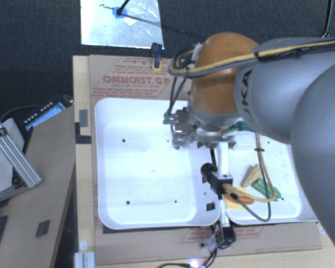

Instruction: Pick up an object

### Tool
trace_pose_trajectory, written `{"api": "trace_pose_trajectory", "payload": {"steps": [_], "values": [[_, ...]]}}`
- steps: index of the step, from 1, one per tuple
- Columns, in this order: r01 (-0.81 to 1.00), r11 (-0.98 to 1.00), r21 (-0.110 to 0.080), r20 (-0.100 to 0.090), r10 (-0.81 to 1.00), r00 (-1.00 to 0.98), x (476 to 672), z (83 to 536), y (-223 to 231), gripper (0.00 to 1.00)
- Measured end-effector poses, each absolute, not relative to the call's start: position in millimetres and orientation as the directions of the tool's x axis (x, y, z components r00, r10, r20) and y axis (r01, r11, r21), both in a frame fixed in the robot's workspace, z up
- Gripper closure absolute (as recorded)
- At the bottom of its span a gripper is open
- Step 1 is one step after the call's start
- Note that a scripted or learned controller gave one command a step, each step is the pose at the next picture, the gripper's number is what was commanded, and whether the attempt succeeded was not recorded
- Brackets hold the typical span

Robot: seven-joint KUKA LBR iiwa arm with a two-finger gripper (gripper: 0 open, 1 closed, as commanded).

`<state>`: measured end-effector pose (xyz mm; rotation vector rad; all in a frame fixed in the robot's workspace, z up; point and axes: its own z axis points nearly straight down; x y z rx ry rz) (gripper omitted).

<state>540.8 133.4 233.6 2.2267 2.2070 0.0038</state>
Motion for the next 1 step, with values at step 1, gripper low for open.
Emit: {"api": "trace_pose_trajectory", "payload": {"steps": [1], "values": [[1.0,0.009,0.003,0.004,1.0,-0.009,508.5,269.0,185.9,1.0]]}}
